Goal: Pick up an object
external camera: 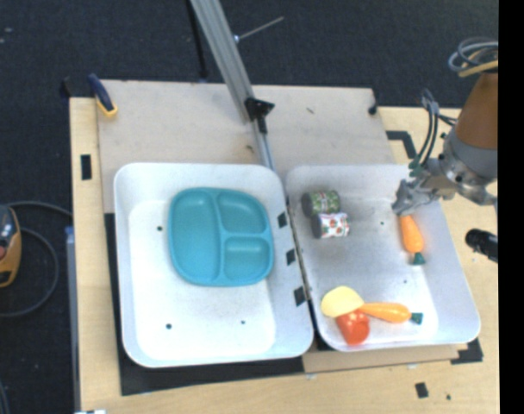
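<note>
The left bin (150, 335) carries a teal divided plate (221, 235), which lies in its upper middle part, and nothing else is seen on its floor. The right bin (456, 317) carries all the small things. Near its upper left corner stand two small cans touching each other, a dark green can (321, 202) and, just below it, a white can with red marks (333, 225). At its lower edge, near the lower left corner, lies a group of toy food: a yellow piece (339, 300), a red pepper-like piece (353, 327) touching it from below, and an orange carrot (387, 312) that lies almost parallel to the lower edge with its green end to the right. Close to the right edge, in the upper half, lies a second orange carrot (411, 234); its long axis runs roughly from the upper edge toward the lower edge, with a small tilt. The gripper (408, 198) hangs just above the upper end of this carrot, very near or perhaps touching it; I cannot tell which. I also cannot tell the state of the claw, because it is too small and blurred. In my judgement this carrot is the nearest thing to pick, and it lies from the claw toward the lower edge of the bin, so a grasp should close across its narrow width, not along its length.
</note>
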Available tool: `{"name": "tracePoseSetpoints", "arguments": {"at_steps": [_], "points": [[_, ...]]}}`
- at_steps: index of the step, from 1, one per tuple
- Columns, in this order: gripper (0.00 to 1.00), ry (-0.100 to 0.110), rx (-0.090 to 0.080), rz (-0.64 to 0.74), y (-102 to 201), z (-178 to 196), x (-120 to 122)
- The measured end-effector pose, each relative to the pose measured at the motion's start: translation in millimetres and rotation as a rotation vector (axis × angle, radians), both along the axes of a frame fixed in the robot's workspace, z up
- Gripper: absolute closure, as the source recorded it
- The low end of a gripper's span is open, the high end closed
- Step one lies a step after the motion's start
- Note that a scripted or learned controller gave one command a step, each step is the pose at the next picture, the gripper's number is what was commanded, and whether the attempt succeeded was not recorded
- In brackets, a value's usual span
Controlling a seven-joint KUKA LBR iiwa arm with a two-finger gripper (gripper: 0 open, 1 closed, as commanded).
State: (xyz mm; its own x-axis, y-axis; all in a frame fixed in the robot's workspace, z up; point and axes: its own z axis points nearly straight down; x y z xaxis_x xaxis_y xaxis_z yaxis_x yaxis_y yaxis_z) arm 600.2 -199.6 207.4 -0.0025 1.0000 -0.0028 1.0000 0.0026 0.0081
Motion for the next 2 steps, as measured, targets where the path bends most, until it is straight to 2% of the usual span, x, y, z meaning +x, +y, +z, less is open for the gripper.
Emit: {"name": "tracePoseSetpoints", "arguments": {"at_steps": [1, 2], "points": [[1.00, 0.004, 0.001, 0.001, -1.4, 33.4, 0.9], [1.00, 0.005, 0.002, 0.003, 40.1, 37.4, 15.1]]}}
